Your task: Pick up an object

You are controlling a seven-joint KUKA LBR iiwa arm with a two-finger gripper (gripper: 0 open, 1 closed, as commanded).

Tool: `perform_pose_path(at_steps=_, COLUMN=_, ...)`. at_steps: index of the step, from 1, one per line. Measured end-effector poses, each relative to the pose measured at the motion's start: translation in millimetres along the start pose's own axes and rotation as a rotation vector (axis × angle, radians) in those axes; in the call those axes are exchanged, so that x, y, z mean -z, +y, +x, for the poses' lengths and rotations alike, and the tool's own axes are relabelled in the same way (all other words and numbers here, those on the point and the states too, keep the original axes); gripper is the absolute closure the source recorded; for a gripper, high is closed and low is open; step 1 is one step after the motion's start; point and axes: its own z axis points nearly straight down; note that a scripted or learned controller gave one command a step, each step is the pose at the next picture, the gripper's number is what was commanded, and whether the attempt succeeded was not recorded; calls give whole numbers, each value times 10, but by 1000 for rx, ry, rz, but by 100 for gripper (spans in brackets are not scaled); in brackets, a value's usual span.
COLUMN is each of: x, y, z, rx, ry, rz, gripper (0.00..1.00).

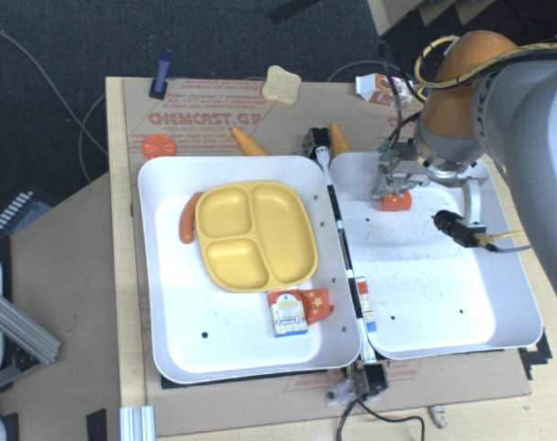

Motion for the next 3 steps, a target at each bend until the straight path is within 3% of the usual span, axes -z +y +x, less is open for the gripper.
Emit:
perform_pose_path(at_steps=1, x=-2, y=-1, z=-1, rx=0, ry=0, rz=1, gripper=0)
perform_pose_path(at_steps=2, x=-110, y=-77, z=40, rx=-2, ry=1, rz=6, gripper=0)
perform_pose_path(at_steps=3, x=-2, y=-69, z=41, rx=-1, ry=1, rz=3, gripper=100)
